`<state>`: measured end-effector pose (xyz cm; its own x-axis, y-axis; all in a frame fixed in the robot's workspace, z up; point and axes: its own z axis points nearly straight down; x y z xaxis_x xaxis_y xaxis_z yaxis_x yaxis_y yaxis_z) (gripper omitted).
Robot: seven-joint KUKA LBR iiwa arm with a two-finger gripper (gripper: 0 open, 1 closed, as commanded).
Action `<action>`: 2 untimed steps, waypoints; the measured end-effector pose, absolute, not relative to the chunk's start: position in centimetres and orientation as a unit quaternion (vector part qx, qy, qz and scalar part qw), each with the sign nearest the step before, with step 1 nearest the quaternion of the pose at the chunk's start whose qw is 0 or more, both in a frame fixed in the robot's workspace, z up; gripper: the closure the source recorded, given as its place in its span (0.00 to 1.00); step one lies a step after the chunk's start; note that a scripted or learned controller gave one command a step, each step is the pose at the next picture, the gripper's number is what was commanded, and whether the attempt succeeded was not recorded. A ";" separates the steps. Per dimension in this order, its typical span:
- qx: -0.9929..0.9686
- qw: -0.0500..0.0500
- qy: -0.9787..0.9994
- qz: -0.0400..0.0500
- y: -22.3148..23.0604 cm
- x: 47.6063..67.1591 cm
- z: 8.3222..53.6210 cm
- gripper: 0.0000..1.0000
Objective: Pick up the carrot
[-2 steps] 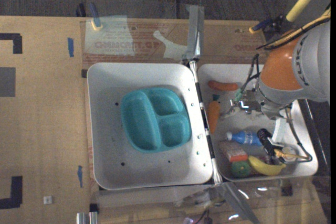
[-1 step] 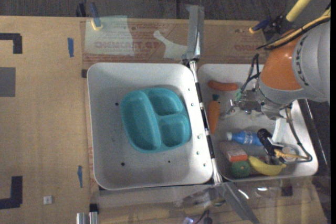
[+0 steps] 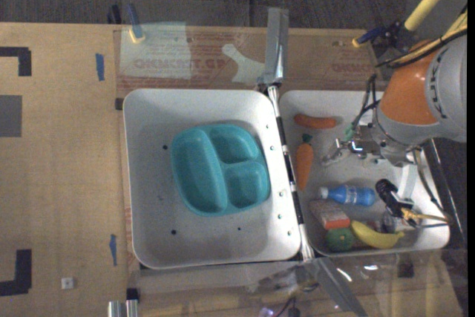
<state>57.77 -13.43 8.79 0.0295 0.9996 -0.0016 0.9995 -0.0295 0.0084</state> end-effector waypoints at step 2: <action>0.669 0.009 0.743 0.002 -9.9 60.4 10.0 1.00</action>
